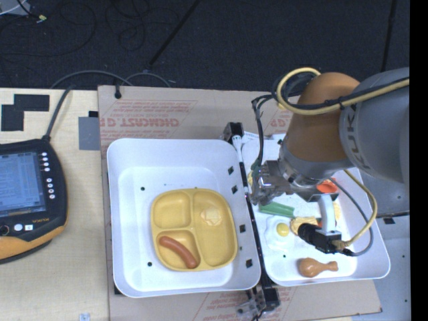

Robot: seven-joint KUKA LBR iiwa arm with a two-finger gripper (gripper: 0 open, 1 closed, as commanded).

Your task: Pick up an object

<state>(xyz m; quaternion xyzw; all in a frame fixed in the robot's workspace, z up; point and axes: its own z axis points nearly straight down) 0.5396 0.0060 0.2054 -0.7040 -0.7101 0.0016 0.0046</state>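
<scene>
My gripper [265,181] hangs low over the left side of the right bin [376,258], close to the wall between the two bins. Just below it lies a green stick-shaped toy [277,209]. Further toward the front sit a fried egg toy [281,231] and a brown chicken drumstick [317,267]. An orange piece [327,187] peeks out from under the arm's wrist. The arm's grey and orange body hides the back half of this bin. I see nothing held.
The left bin [127,179] holds a yellow divided plate [200,236] with a sausage [178,251] in its front compartment. A teach pendant [27,192] lies on the bench at far left. A yellow cable [366,226] loops from the arm over the right bin.
</scene>
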